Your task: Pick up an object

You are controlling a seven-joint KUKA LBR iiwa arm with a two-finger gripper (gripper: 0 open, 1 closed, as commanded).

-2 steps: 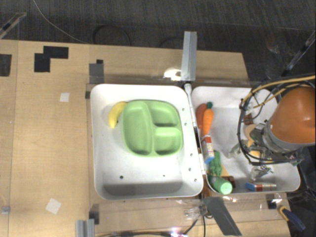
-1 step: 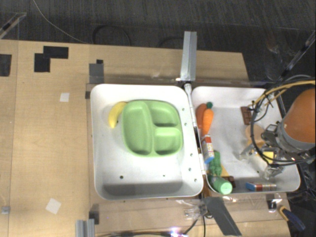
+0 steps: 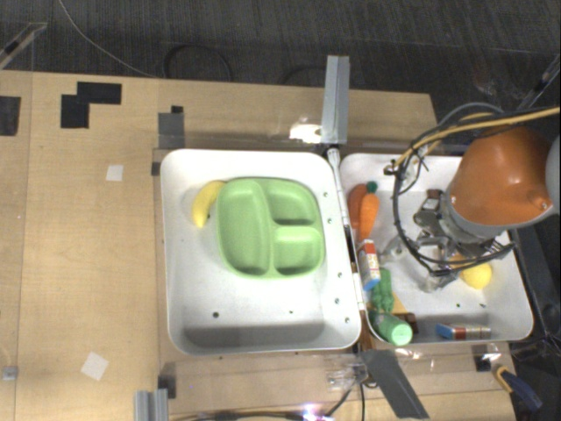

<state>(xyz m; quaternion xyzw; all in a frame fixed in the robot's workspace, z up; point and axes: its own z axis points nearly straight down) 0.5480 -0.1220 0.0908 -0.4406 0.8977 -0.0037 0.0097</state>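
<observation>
The claw (image 3: 444,274) hangs low at the right of the frame, inside the right white bin (image 3: 519,310), mostly hidden under the arm's orange band (image 3: 504,178) and a tangle of black cables, so whether it is spread or closed I cannot tell. Just right of it, touching or nearly touching its tip, lies a small rounded yellow object, probably a plastic lemon (image 3: 477,276). This looks like the nearest thing to take. It should be light and stiff, but its smooth curved skin may squirt out of a pinch, so a hold across its middle would suit best.

Along the left wall of the same bin lie an orange plastic carrot with a green top (image 3: 365,209), a slim white tube with red marking (image 3: 371,261), and a green plastic bottle-like piece (image 3: 390,323) at the lower left corner. A thin pen-like stick with a blue end (image 3: 463,331) rests along the bottom wall.

The left white bin (image 3: 188,323), in the middle of the frame, carries a green divided plastic tray (image 3: 267,226) with a yellow toy banana (image 3: 205,202) tucked against its upper left edge, well apart from the arm.
</observation>
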